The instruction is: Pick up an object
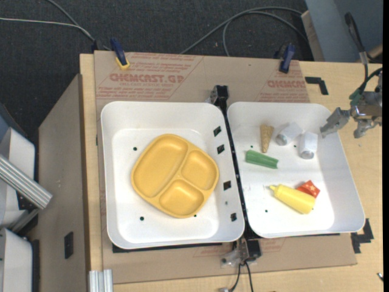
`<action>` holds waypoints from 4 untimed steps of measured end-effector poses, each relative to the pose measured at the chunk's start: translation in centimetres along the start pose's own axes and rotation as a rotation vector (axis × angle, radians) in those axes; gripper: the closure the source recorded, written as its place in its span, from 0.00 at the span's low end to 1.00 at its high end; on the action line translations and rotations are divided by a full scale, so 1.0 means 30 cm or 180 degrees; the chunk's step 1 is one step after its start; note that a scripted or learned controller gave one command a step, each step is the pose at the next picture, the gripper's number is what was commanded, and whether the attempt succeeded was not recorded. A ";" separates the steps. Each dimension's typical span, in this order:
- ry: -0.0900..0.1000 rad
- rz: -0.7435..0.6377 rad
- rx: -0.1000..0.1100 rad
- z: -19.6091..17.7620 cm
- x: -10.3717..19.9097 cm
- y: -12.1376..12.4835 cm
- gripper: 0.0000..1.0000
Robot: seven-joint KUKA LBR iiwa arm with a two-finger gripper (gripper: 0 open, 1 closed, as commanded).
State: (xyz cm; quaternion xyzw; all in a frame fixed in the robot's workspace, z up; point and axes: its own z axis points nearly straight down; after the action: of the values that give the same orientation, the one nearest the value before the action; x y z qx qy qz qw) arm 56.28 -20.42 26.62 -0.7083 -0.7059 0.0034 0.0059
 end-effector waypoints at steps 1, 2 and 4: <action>-0.0010 -0.0012 -0.0041 -0.024 0.003 0.008 0.00; -0.0003 -0.0011 -0.0021 0.186 0.002 0.014 0.00; -0.0005 -0.0011 -0.0033 0.587 -0.013 0.031 0.00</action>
State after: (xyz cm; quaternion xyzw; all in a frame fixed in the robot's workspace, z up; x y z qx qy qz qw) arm 56.98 -20.75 9.01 -0.7071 -0.7071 0.0004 0.0017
